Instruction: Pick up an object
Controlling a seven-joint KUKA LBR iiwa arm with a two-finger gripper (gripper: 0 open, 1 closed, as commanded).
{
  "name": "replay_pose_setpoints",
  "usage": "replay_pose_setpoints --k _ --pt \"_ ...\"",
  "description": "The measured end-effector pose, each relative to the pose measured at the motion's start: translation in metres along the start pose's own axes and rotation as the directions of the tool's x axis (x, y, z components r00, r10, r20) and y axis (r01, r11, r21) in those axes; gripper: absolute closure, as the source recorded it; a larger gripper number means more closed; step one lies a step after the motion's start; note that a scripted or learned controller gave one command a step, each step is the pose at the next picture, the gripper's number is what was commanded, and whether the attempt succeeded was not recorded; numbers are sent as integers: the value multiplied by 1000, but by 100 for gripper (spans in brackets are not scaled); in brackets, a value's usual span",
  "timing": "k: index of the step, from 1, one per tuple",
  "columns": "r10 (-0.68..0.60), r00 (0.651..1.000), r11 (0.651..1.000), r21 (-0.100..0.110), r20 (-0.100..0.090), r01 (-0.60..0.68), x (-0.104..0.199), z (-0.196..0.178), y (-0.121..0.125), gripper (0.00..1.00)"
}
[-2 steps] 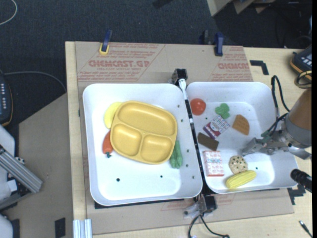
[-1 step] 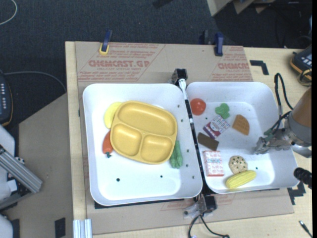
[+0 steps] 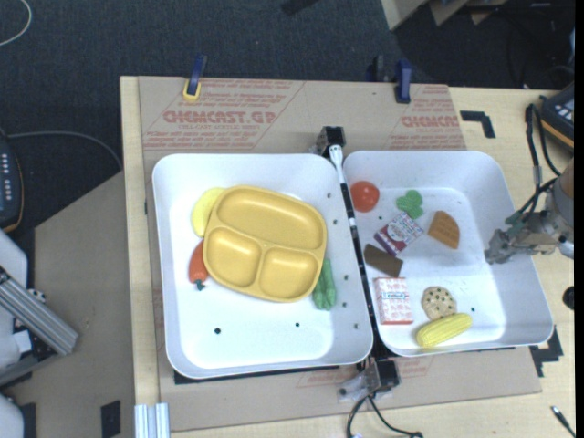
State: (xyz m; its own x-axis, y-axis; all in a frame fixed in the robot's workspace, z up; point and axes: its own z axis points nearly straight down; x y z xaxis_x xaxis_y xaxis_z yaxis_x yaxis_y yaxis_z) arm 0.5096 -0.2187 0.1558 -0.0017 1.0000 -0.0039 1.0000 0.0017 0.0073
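Note:
The right bin [image 3: 511,290] holds several small items: a red tomato [image 3: 365,195], a green piece [image 3: 410,202], a brown bread slice [image 3: 444,229], a red-and-white packet [image 3: 400,233], a dark brown bar [image 3: 383,260], a white packet [image 3: 393,300], a cookie [image 3: 438,300] and a yellow corn cob [image 3: 443,329]. My gripper [image 3: 500,246] hangs low at the right bin's right rim, to the right of the bread slice and apart from every item. Nothing shows in its grasp.
The left bin [image 3: 255,345] carries a large yellow divided tray [image 3: 265,243]. Tucked around the tray are a yellow piece [image 3: 205,210], a red-orange pepper [image 3: 198,265] and a green piece [image 3: 325,286]. Black clips [image 3: 333,141] join the bins at the middle.

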Motion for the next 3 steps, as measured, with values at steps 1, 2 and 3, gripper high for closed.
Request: replay_pose_setpoints --k 1,2,3 --pt "0 1000 1000 1 -1 0 7 -55 9 100" --pt "0 1000 1000 3 -1 0 6 -70 10 100" --pt "-3 1000 1000 4 -3 3 53 -77 23 100"
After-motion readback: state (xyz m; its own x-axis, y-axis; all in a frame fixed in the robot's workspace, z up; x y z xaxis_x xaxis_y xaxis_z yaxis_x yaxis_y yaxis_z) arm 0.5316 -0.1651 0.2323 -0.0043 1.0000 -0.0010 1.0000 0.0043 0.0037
